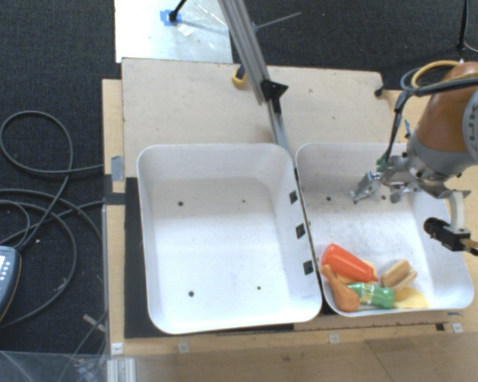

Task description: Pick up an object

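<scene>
The gripper (366, 188) hangs over the upper part of the right bin (346, 161), right of centre in the frame; I cannot tell its jaw state, and nothing shows in its grasp. This looks like the approach step: the toys (365, 279) lie clustered in that bin's lower corner, so the arm must travel down-frame and descend. No readable writing.

Gripper (366, 188) over far part of right bin (454, 293). Toy pile (366, 281) in same bin, nearer camera than gripper, against near rim. Left bin (147, 237) well left of gripper, touching right bin.
</scene>
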Available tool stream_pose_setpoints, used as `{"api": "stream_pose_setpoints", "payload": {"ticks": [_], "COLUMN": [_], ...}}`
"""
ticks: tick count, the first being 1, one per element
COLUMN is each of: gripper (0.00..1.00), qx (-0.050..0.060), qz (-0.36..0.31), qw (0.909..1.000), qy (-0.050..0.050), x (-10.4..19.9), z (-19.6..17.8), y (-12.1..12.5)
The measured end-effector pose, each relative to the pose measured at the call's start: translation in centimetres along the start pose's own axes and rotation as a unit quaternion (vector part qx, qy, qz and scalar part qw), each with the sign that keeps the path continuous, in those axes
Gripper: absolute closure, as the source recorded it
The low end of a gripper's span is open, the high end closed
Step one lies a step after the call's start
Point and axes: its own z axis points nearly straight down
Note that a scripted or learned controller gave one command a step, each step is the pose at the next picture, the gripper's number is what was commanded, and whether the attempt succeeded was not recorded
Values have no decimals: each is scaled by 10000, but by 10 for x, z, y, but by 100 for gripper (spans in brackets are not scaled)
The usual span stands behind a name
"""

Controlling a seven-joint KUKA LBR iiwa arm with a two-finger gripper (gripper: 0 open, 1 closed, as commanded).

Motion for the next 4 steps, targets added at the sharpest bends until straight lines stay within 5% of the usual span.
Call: {"api": "stream_pose_setpoints", "payload": {"ticks": [1, 2, 3, 4], "gripper": [100, 100, 100, 100], "qx": [-45, -64, -45, -31], "qz": [6, -24, -24, -40], "qw": [10000, 10000, 10000, 10000], "qy": [-10, -15, -11, -2], "x": [-1, 9, 9, 56], "z": [-15, -71, -83, -77], "y": [2, 1, 2, -3]}}
